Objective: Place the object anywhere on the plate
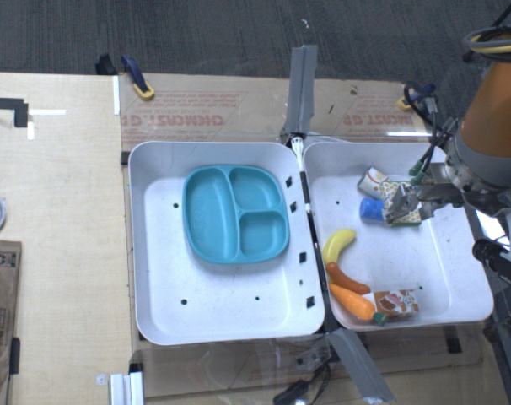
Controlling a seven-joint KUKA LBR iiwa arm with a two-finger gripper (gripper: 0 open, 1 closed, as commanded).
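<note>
i read nothing placed yet: plate (236, 213) bare in left bin (150, 251); gripper (405, 202) low in right bin (458, 285) by blue object (371, 210); can't tell jaw state

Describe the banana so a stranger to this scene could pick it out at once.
Start at the right-hand white bin, the one beside the bin holding the blue plate. The banana lies near that bin's left wall, just above the carrot. It alone is plain yellow and curved.
</note>
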